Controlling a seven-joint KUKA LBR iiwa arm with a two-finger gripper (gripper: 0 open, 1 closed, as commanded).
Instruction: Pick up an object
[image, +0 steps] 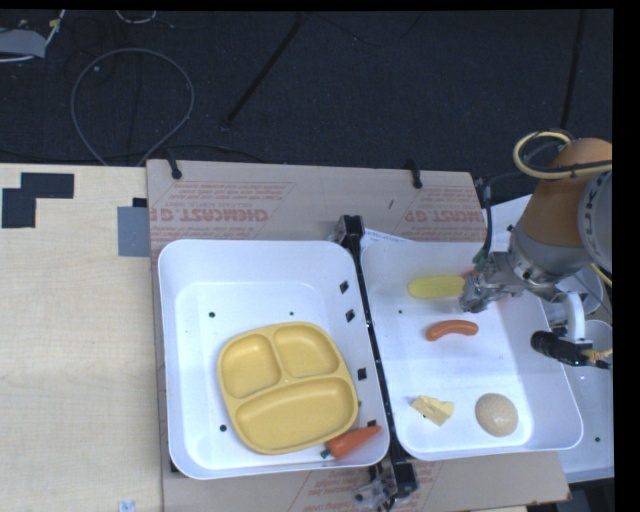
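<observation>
So far nothing is lifted: my gripper (481, 291) sits low by the yellow piece (434, 288) in the right bin (560, 425); I cannot tell its grip.

Yellow divided plate (287, 388) in left white bin (190, 290), on cardboard sheet (300, 205).

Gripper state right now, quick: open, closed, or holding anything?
Gripper: cannot be told. It sits low in the right bin, at the right end of the yellow banana and just above the sausage.
</observation>
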